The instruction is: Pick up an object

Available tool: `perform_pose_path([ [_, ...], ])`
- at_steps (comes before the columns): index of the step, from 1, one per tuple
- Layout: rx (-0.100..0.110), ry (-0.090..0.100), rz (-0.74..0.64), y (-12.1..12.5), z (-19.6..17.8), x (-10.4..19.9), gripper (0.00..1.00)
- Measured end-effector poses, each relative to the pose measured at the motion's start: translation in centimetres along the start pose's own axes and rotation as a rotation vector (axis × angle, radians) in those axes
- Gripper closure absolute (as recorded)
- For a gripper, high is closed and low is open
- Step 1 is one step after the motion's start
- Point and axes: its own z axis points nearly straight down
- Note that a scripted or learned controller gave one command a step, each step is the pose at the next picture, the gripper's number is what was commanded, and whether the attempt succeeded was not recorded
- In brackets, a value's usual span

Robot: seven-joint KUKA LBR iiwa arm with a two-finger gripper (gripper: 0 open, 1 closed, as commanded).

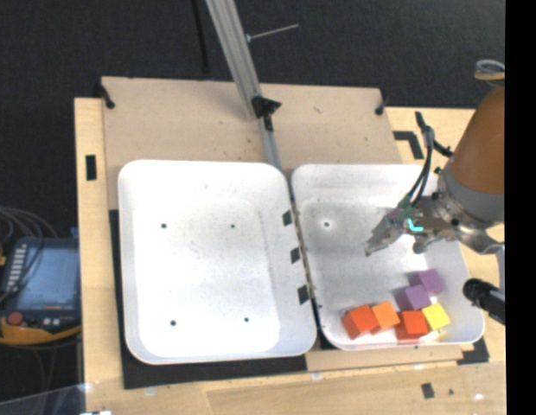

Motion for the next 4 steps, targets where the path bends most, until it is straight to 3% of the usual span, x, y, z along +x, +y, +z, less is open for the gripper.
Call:
perform_pose_path([
  [3, 0.008, 0.001, -0.001, -0.2, 15.1, -0.9, 0.00],
  [4, -0.002, 0.000, 0.006, 0.1, 13.8, -1.0, 1.00],
])
